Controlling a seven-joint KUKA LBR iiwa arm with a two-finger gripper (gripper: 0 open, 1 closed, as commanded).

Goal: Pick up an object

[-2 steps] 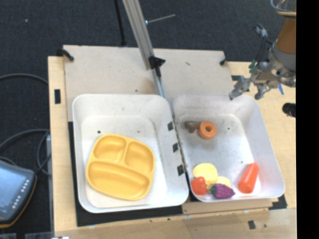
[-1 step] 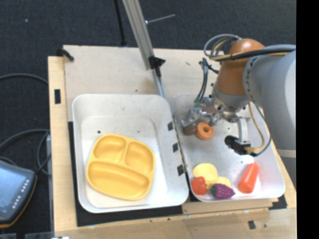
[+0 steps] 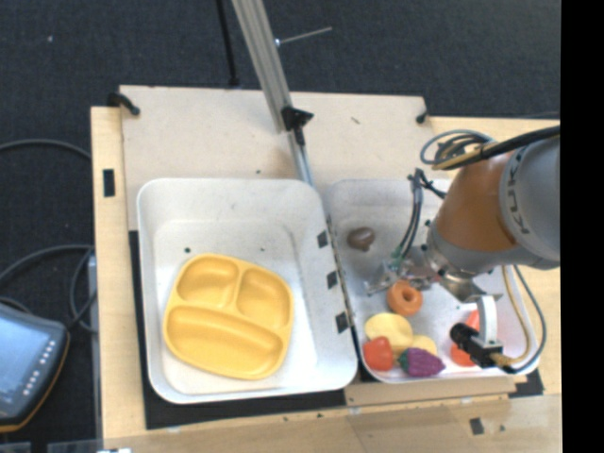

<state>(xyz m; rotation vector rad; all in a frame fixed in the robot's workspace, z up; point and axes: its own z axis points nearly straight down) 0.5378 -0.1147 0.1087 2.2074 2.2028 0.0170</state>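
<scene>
Gripper low in the right bin, donut just beside it

We see the gripper (image 3: 401, 276) down in the right bin (image 3: 344, 206), with the donut (image 3: 405, 298) just below and in front of it, touching or nearly so; we cannot tell how the jaws stand. The brown lump (image 3: 360, 239) lies a little apart to the upper left, the remaining toys nearer the front rim.

Arm (image 3: 491, 210) low, wrist bent down

A robotics lab: plywood bench (image 3: 236, 130), aluminium mast (image 3: 264, 45), loose cables (image 3: 38, 262), teach pendant (image 3: 24, 357) on dark carpet.
</scene>
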